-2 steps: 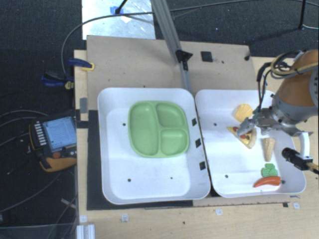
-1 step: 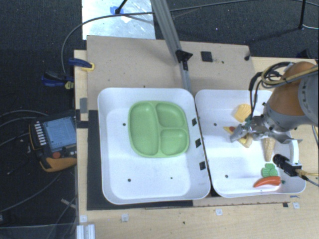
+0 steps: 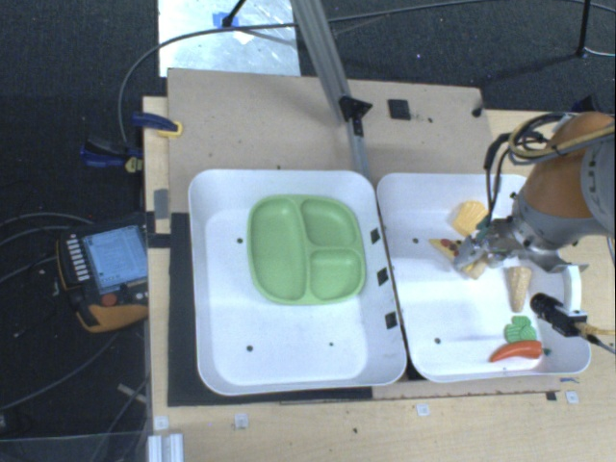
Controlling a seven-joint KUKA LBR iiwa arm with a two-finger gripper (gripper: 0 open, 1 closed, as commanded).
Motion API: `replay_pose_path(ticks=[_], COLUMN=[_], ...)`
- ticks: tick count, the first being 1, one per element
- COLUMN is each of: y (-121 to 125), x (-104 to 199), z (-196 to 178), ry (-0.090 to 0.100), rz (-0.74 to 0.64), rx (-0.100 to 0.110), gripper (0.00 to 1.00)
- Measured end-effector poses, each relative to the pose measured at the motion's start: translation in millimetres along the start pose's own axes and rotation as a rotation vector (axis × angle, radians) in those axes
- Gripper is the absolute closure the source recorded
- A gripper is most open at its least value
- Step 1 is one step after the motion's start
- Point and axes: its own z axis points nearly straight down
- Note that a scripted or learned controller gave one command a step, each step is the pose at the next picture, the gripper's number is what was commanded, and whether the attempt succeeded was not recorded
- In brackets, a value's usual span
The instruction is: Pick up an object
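Right bin held the toys. Ice-cream cone lay lengthwise, tip toward the near rim. Gripper sat low just left of it, over small yellow-red pieces; grip state couldn't be told. Yellow piece behind, carrot near the front. Green divided plate in left bin.

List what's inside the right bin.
The right bin holds a yellow piece, a cone and a carrot. The gripper covers whatever lies beneath it.

Green plate matt plastic; bins smooth white plastic.
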Motion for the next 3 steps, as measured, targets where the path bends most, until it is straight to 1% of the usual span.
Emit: replay_pose_path(ticks=[1, 2, 3], y=[5.7, -2.8, -3.5], x=[2.0, 3.2, 6.6], z=[-44.2, -98.1, -162.1], ry=[0.0, 0.0, -0.001], rz=[-0.004, -0.005, -0.006], rx=[0.002, 0.002, -0.001], gripper=[1.0, 1.0, 1.0])
